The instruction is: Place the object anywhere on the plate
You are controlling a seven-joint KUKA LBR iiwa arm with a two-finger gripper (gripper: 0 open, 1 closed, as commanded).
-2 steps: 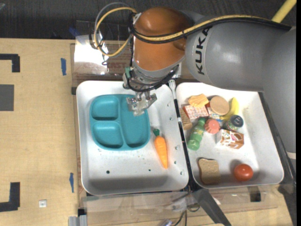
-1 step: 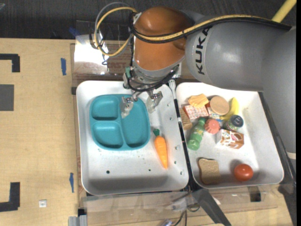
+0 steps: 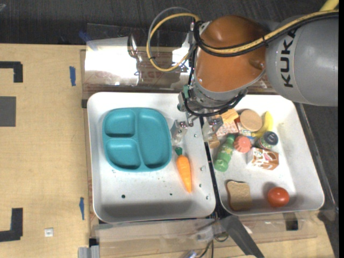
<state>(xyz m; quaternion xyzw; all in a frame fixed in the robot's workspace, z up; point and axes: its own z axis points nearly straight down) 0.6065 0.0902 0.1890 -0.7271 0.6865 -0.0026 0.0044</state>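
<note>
white bin [image 3: 107,198], orange tapered carrot [image 3: 184,172]

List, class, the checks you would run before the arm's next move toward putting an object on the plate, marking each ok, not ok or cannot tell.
1. Plate lies flat in the left bin: ok.
2. Plate compartments free: ok.
3. Carrot is on the plate: not ok, it lies beside it.
4. Tool holds an object: cannot tell.
5. Tool is above the plate: not ok, it is off its right edge.
</note>
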